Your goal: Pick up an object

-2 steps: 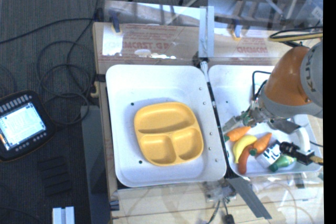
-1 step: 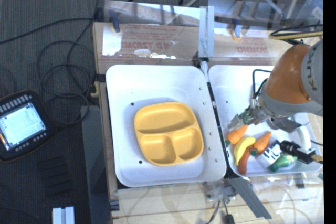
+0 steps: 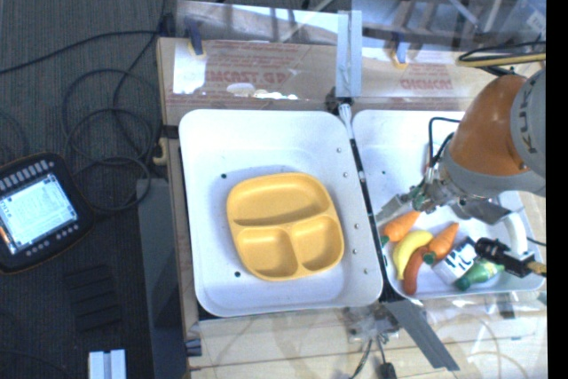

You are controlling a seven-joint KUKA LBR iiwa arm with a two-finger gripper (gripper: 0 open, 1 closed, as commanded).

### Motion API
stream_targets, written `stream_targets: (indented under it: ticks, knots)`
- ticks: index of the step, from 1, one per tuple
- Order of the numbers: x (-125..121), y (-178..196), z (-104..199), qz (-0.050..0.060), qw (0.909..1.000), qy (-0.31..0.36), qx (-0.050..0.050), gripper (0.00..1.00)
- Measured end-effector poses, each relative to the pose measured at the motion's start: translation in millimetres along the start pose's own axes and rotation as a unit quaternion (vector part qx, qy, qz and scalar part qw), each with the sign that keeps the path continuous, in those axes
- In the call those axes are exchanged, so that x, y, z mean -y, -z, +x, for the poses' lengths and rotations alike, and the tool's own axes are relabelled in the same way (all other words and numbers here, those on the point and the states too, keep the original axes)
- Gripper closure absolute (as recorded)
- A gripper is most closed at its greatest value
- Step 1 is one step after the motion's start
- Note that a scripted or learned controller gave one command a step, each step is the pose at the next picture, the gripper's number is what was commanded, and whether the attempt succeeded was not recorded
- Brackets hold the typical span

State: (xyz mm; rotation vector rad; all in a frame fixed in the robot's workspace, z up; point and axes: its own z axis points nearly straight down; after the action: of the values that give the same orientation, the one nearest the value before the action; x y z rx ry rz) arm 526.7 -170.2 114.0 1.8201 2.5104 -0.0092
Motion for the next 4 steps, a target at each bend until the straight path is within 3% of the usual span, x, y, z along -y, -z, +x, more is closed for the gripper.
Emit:
stream_targets:
  ticks: [1,2,3,4]
  knots:
    - [-1,-22,-10,0.005,0.9999,-0.003,-0.009,0.0]
    - [-3,-12,-10,0.002,1.0,-0.003,-0.009,1.0]
    - [-3,-12,-10,0.002,1.0,-0.003,-0.009,0.0]
    - [37,-20,0,-0.003,0.9928,0.12,-0.006,0.0]
